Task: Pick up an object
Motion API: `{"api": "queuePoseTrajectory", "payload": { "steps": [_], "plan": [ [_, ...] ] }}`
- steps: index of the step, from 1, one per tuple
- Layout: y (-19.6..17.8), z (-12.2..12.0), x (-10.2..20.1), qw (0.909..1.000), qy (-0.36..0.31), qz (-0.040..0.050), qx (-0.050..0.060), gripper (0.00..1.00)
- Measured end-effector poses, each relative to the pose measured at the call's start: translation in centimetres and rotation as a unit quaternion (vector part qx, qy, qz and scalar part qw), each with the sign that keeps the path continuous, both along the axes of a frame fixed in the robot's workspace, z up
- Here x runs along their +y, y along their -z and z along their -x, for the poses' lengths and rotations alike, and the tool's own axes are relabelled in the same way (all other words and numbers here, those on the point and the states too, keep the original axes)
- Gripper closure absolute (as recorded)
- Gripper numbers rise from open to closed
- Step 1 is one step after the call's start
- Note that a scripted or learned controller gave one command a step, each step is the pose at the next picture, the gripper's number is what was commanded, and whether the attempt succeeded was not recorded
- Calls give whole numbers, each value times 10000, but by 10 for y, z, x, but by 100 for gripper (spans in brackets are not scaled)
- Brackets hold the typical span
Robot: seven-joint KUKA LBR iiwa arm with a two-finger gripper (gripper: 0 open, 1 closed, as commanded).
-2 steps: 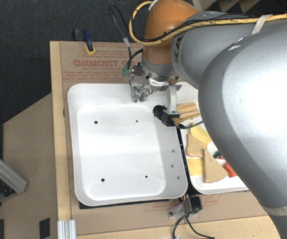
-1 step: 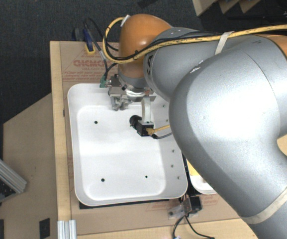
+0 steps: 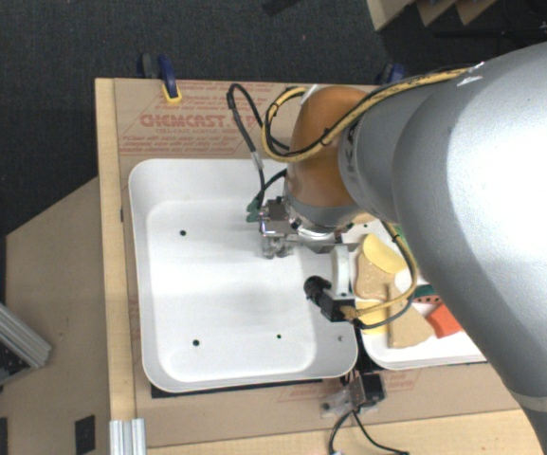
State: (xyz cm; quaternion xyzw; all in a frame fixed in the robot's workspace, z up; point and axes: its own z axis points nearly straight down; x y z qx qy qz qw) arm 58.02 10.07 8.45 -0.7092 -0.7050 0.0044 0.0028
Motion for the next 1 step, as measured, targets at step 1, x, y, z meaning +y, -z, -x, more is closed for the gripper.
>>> {"api": "queuePoseTrajectory", "payload": {
  "steps": [1],
  "plan": [
    [-76,-35,81,9999,-70,-37,-107,100]
  ]
}}
